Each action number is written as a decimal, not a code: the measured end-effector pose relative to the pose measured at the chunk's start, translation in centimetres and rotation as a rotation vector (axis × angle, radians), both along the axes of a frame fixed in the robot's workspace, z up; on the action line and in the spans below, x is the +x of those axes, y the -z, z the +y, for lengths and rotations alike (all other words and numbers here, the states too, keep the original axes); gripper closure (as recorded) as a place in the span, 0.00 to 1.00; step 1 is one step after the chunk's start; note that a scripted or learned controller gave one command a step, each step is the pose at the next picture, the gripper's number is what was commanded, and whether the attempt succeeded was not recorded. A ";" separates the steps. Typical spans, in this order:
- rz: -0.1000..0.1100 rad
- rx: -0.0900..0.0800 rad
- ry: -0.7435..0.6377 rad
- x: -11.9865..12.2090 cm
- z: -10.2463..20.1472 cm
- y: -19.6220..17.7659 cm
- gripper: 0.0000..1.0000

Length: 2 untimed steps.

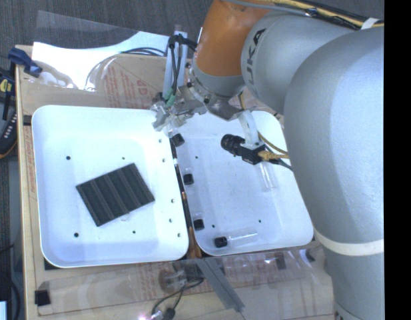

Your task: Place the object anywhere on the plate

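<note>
- Object, as we judge it: a black-capped clear tube (236, 238) lying in the right bin (285, 225), well below the jaws (166, 117).
- Plate (115, 193), dark and ribbed, sits in the left bin (52, 132), down-left of the jaws.
- We cannot tell how the jaws stand.
- Risk: the round tube may roll off the ribs.

Two shallow white bins side by side, left bin (45, 179) and right bin (292, 219), one dark ribbed plate (115, 193) in the left bin, two clear tubes in the right bin, one (242, 237) at its near edge, one (266, 177) toward its right side, one grey arm (312, 65) with orange band
</note>
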<state>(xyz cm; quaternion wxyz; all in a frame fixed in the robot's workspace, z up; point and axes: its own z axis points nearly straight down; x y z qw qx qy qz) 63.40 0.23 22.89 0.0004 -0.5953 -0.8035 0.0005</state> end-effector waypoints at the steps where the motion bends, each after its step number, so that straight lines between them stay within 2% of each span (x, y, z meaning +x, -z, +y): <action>1: 0.001 0.002 0.017 2.2 4.3 -2.7 1.00; 2: 0.005 -0.001 0.118 -6.4 1.3 1.1 1.00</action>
